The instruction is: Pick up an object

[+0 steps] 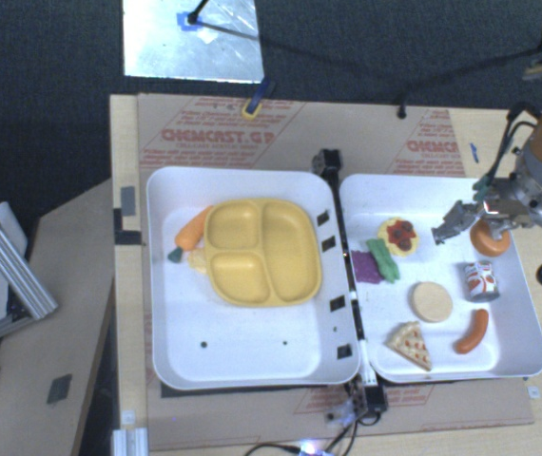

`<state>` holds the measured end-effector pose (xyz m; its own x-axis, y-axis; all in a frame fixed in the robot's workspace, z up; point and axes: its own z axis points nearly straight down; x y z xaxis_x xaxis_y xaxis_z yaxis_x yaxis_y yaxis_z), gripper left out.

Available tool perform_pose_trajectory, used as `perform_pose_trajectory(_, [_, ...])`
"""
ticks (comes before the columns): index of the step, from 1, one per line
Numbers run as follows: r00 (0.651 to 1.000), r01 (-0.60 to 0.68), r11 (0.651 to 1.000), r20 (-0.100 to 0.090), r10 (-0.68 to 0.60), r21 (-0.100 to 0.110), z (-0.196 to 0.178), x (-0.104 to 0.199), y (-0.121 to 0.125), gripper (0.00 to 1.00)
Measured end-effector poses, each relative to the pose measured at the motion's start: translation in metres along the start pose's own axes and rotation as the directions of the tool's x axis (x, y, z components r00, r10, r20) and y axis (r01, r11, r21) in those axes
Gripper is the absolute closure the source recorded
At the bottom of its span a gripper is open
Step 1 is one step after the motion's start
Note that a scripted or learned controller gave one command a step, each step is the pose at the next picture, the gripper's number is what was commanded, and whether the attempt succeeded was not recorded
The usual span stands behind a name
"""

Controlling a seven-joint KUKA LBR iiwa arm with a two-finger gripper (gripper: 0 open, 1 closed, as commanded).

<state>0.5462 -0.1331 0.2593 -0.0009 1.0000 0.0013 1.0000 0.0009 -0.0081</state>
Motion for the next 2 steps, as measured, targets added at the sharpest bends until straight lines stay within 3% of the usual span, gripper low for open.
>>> perform_pose_trajectory(1, [1.0,0.002,1.0,0.002,-0.002,-0.01,-0.005,0.0,0.002,0.0])
perform_pose_trajectory(2, [1.0,0.001,1.0,0.001,-0.001,-0.007,0.038,0.001,-0.002,0.0])
